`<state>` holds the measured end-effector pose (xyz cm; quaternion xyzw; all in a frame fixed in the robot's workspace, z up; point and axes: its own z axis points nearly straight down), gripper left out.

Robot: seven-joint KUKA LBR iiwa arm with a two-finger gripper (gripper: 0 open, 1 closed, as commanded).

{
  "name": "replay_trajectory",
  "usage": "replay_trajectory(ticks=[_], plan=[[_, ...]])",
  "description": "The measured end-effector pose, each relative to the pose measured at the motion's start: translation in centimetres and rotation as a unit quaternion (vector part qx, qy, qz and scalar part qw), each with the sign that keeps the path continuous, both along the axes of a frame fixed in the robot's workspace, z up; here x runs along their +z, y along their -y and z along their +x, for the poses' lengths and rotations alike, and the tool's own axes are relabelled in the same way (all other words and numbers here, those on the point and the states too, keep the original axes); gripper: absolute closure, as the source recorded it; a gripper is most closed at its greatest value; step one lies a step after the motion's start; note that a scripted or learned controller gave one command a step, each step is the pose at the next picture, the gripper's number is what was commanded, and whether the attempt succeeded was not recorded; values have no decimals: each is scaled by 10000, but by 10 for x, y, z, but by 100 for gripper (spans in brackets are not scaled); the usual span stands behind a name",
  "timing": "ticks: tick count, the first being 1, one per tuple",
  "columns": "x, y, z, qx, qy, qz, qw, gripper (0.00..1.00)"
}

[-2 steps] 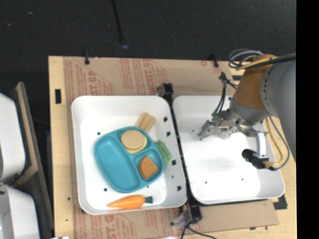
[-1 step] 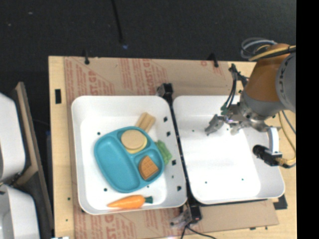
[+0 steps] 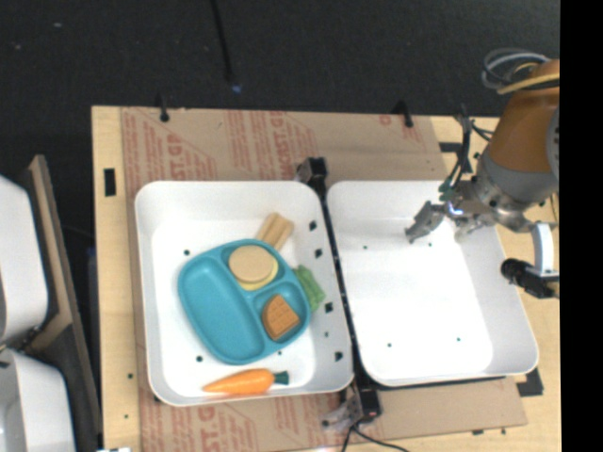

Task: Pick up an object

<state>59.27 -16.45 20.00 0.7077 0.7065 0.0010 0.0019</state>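
The left bin [image 3: 160, 252] holds a blue divided tray [image 3: 221, 314]. A round tan biscuit [image 3: 252, 265] and a brown waffle-like piece [image 3: 281, 317] lie in the tray's compartments. A pale wooden block [image 3: 275, 230] pokes out from behind the tray, and a green piece [image 3: 311, 288] lies at its right edge. An orange carrot [image 3: 243, 381] rests near the bin's front wall. My gripper [image 3: 441, 226] hangs over the far right part of the right bin [image 3: 424, 347], open, with nothing between its fingers, well away from all the objects.
The two bins meet at a black-clipped seam [image 3: 330, 252] down the middle. The arm's orange band [image 3: 523, 135] and grey wrist stand above the right bin's far right corner. Cardboard [image 3: 236, 144] covers the bench around the bins.
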Motion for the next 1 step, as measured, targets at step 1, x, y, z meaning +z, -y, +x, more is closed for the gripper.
replay_trajectory(ticks=[1], plan=[[-41, 39, 9, -8, -36, 4, 10000, 0]])
